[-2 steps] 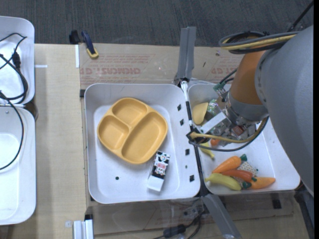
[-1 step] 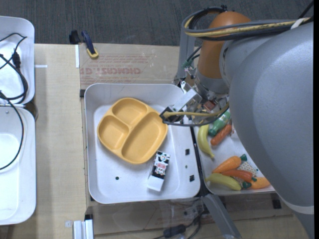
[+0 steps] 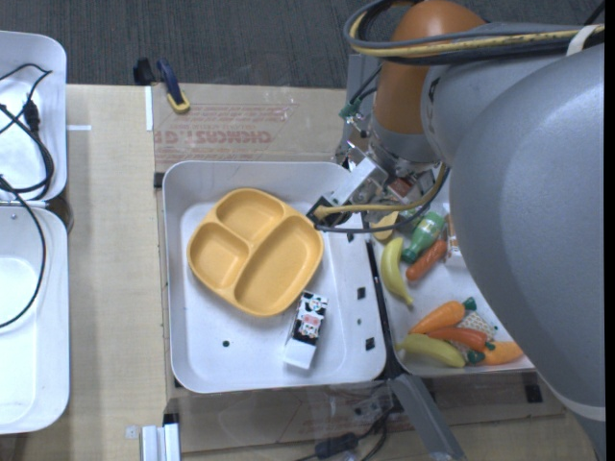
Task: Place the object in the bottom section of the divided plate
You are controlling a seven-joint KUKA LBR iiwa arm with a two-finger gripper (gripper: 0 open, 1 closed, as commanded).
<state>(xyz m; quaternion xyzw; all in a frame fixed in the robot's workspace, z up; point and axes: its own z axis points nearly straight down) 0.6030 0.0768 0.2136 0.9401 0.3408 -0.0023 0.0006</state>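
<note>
Currently the plate [image 3: 255, 250] sits bare in the left bin [image 3: 183, 286], carton [image 3: 307, 328] just beside it, gripper [image 3: 332, 214] at its right rim, grip state indeterminable, suggesting placement pending; next requires confirming an object held.

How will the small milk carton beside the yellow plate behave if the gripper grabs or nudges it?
The milk carton is boxy and lies flat on the white bin floor, so it probably won't roll or tip. It looks like a small toy, so likely light, and a push may slide it across the smooth bin. Its flat sides should suit a pinch, though thin walls might dent.
</note>
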